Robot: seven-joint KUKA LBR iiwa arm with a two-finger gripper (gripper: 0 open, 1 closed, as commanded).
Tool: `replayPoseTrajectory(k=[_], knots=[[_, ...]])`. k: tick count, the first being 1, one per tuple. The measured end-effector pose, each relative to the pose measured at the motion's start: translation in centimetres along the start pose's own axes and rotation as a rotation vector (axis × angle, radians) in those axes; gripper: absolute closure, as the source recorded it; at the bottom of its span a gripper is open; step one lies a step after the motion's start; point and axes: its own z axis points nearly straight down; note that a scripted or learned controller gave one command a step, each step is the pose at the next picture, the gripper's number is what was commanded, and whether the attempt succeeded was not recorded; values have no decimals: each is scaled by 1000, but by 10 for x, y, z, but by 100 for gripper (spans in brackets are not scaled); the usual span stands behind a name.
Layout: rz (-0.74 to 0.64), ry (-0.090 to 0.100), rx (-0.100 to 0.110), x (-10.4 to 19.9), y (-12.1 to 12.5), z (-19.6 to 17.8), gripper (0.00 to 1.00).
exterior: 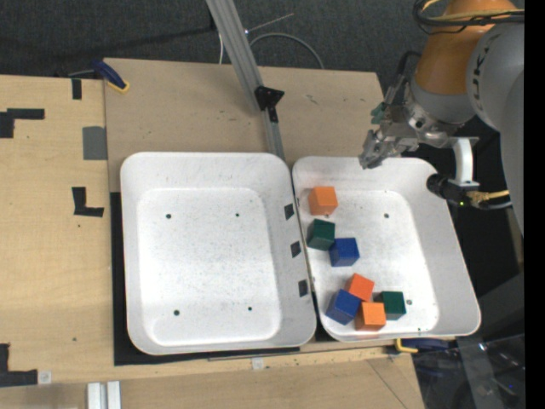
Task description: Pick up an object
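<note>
Blocks lie scattered in the right bin (443, 228) before you, seven of them, while the left bin (136, 228) sits beside it on the wooden bench (179, 100). Your arm (464, 54), grey with its orange band, reaches in from the right, and its gripper (372, 156) hangs at the far rim of the right bin, above the bin's back edge and apart from every block. You cannot tell from this angle how the claw is set; nothing shows in its grasp.

Nearest the claw you see an orange block (323, 200) toward the bin's back left. Just in front of it sits a dark green block (321, 234), and a blue block (345, 251) touches that one on its right. Toward the front of the bin, four more crowd together: a reddish-orange block (361, 286), a second blue block (344, 306) at its left front, a lighter orange block (371, 315) beside that, and a second green block (392, 304) on the right of the cluster.

A slanted metal bar (243, 49) crosses the bench behind the bins, ending in a black clamp (269, 99)
</note>
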Motion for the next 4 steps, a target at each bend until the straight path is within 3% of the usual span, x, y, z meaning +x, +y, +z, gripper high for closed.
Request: replayPoseTrajectory(k=[1,3,4], knots=[[1,1,4,1,1,-20,100],[-5,3,8,125,8,-2,100],[-5,3,7,186,8,-11,100]])
